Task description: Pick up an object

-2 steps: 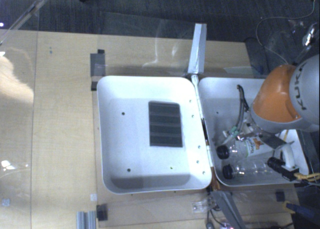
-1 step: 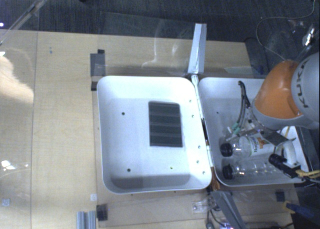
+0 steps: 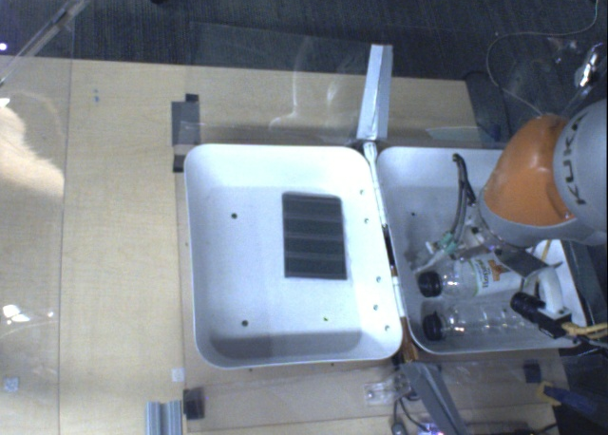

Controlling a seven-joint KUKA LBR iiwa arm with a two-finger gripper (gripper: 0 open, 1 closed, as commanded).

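Bench (image 3: pixel 104 262): pale wood, bearing two shallow white bins side by side.

Left bin (image 3: pixel 218 234): the larger in view, rounded corners. Holds one dark ribbed pad (image 3: pixel 314 236), lying flat near the middle, long side running away from the camera.

Right bin (image 3: pixel 408 186): partly covered by the arm. Its contents are crowded toward the near half.

Arm (image 3: pixel 556 177): grey, with an orange band, entering from the right and reaching down over the right bin.

Gripper (image 3: pixel 465 245): low in the right bin, under the wrist, among cables. Whether it is apart or together cannot be told; clutter hides it.

Bottle (image 3: pixel 465 281): clear plastic, black cap pointing left, lying on its side just beside and below the gripper; contact cannot be told.

Second bottle (image 3: pixel 470 324): clear, black cap to the left, lying along the near wall, farther from the gripper than the first.
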